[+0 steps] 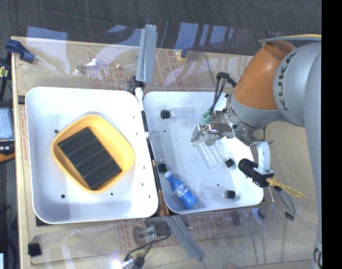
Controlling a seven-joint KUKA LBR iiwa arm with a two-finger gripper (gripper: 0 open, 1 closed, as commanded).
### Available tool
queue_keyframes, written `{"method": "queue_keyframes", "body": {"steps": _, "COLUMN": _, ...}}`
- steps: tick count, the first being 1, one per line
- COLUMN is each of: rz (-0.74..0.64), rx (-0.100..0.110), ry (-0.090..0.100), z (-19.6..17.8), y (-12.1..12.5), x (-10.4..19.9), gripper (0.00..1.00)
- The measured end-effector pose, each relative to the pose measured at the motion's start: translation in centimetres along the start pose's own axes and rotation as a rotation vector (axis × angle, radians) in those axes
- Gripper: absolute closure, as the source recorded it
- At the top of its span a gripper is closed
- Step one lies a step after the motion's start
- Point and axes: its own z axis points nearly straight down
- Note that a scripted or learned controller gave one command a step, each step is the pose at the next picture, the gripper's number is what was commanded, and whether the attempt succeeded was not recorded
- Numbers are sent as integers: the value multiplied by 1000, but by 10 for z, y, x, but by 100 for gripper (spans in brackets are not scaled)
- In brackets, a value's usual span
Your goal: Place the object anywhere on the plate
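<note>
A yellow plate [121,150] lies in the left bin [42,102], and a dark grey ridged slab [89,157] rests on it. In the right bin [185,102] my gripper [206,134] hangs low near the middle, right above a clear plastic bottle with a black cap [215,153]. Whether it touches that bottle I cannot make out. A blue bottle [181,191] lies at the bin's front left. Two more clear bottles with black caps lie there, one at the back left [174,114] and one at the front right [220,194].
The bins sit side by side, their rims meeting along a divider [147,144]. A small black cap [161,167] lies near the right bin's left wall. The arm [272,83] reaches in from the right over that bin's right side.
</note>
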Motion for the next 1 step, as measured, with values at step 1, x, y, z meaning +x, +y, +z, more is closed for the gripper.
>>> {"method": "queue_keyframes", "body": {"steps": 1, "rz": -224, "rx": 1, "ry": 3, "z": 21, "y": -10, "x": 61, "gripper": 100}}
